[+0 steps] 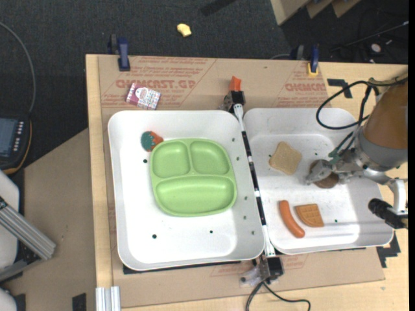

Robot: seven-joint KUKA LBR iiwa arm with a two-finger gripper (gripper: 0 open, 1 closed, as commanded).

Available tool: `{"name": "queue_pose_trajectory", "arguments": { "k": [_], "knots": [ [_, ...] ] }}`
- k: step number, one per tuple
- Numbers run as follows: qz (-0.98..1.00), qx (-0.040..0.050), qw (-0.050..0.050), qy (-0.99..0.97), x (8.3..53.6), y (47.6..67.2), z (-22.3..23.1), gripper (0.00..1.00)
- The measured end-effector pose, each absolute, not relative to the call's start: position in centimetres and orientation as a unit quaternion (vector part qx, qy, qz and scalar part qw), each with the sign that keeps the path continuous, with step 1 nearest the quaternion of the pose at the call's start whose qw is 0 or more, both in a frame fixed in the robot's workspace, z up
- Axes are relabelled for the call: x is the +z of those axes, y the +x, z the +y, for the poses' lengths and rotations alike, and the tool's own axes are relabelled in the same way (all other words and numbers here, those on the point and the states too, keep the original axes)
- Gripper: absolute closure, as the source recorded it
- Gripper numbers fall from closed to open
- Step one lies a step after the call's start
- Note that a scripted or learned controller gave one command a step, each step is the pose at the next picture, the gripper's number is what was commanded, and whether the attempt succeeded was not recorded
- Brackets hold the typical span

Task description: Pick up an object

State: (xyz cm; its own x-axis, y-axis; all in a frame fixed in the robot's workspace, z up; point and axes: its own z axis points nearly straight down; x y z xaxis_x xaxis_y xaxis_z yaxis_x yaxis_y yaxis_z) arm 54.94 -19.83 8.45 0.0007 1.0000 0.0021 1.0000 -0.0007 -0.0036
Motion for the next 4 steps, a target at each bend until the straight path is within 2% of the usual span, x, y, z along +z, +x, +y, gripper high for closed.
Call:
{"name": "queue_pose_trajectory", "arguments": {
  "k": [1, 2, 3, 4],
  "knots": [
    [-0.708, -0.0009, -0.002, -0.706, 8.5, 58.8, -20.1, 0.0],
    [-0.707, 0.0006, 0.003, -0.707, 8.4, 53.7, -16.5, 0.0],
    [-0.708, -0.0013, -0.003, -0.706, 8.5, 59.6, -16.7, 0.0],
    [-0.708, 0.0001, 0.002, -0.706, 8.5, 57.3, -11.7, 0.0]
  ]
}}
